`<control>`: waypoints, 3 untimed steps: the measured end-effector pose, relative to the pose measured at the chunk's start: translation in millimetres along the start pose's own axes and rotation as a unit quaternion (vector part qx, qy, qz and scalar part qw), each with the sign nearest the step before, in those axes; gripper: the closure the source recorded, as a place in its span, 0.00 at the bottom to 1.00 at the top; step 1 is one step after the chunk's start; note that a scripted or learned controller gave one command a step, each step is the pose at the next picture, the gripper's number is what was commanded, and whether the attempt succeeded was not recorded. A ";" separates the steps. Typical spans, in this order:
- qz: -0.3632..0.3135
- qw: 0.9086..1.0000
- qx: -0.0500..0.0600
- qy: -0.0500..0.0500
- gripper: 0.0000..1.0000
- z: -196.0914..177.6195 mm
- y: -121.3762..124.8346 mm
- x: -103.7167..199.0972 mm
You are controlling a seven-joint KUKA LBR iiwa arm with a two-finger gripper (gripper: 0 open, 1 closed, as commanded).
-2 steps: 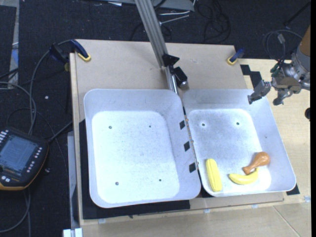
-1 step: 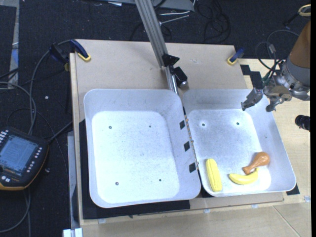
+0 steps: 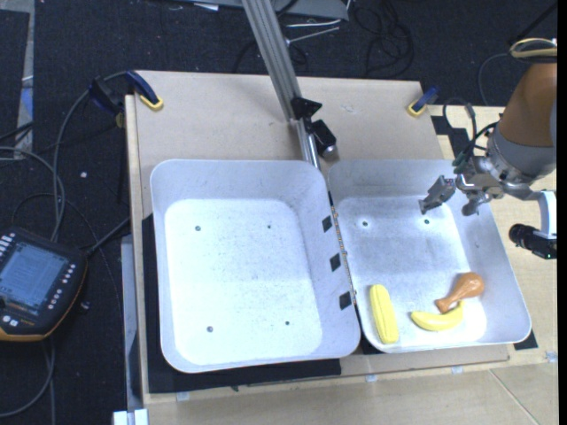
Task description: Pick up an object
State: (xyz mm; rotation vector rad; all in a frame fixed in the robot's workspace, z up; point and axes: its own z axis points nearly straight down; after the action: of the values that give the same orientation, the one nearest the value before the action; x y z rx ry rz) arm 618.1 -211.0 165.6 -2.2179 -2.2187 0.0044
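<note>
We look down on the desk (image 3: 230,118) with its two white bins, and the action sits in the right bin (image 3: 403,255). The gripper (image 3: 454,194) hangs over that bin's far right part, its two fingers spread apart with nothing between them.

Three candidates lie along the near edge of the right bin, all well apart from the gripper. A corn cob (image 3: 384,313) lies nearest the middle of the desk, its long axis running near to far. Just to its right a banana (image 3: 437,320) curves with its length running left to right. Touching the banana's far right end, a drumstick (image 3: 461,291) lies on a slant, its thick end up to the far right and its thin end down toward the banana.

So from the gripper, everything lies toward us, on the near side. The drumstick is the closest of the three, almost straight near from the fingers; the corn is near and off to the left. We judge the pick has not started: the arm must travel nearward, then drop. The left bin (image 3: 244,268) plays no part here.
</note>
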 end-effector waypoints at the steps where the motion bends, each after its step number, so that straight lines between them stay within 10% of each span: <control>1: 0.000 1.000 -0.001 0.000 0.00 44.5 -5.3 4.2; 2: 0.000 1.000 -0.003 -0.001 1.00 31.7 -4.2 3.7; 3: 0.000 1.000 -0.005 -0.001 1.00 -30.2 -8.2 4.3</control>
State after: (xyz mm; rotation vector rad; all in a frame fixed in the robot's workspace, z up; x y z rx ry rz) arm 610.0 -206.8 195.9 -2.2245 -2.2250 -0.0042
